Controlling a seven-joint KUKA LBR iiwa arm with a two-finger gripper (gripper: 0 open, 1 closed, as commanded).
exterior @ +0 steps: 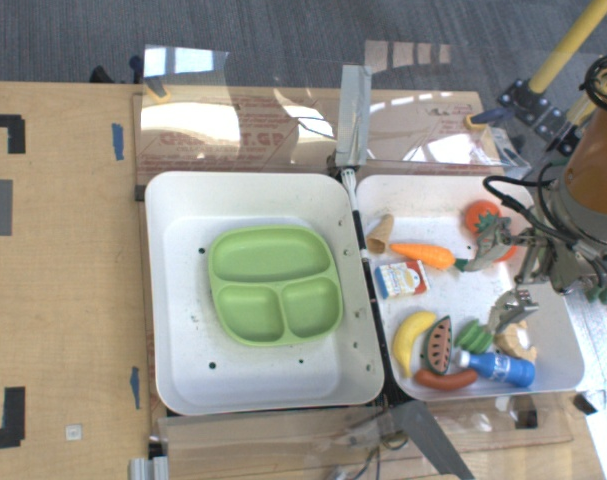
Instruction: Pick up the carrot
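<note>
Left of the pincer (515, 306), apart: carrot (424, 255).

Carrot (423, 255) hemmed by tomato (486, 225), cone (381, 233), carton (398, 280).

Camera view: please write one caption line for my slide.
Carrot lies in the right bin among toy food; gripper hovers nearby.

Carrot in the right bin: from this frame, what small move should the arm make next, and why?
Probably shift the gripper up-left in the camera view and lower it over the carrot. The carrot lies free on the right bin floor, beside the tomato, while the gripper hangs nearer the banana and watermelon slice, apart from it.
</note>
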